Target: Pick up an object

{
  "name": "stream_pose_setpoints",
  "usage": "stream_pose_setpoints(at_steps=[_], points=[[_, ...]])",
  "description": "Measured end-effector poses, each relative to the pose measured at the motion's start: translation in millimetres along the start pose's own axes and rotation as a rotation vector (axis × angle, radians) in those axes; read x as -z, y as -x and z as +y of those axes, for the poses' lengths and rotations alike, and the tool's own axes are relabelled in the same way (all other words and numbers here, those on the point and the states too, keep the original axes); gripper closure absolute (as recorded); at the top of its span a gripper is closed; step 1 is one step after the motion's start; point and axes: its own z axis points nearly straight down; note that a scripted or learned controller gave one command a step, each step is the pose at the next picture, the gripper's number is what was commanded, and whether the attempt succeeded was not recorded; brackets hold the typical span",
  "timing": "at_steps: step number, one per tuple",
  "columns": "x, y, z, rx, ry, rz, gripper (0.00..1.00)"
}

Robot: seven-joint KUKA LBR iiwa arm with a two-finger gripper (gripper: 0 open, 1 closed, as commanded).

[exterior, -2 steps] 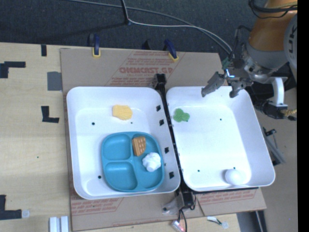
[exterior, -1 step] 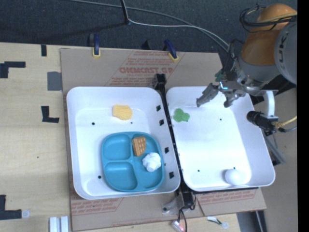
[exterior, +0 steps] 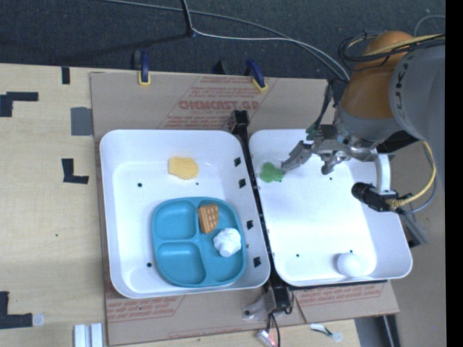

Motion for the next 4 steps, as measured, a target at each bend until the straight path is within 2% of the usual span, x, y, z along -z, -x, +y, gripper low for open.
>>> stream_pose_setpoints(at_steps=[1,2,3,4], points=[[-45.3,5.8,-4.1,-0.001,0.0,0.0,0.0],[-32.8,5.4,-3.0,0.0,0.004,-0.001,1.0],[26.5,3.7,-9.7,-0.001,0.009,-0.001,1.0],[16.8,3.4,-9.8,-0.001,0.003,0.0,1.0]])
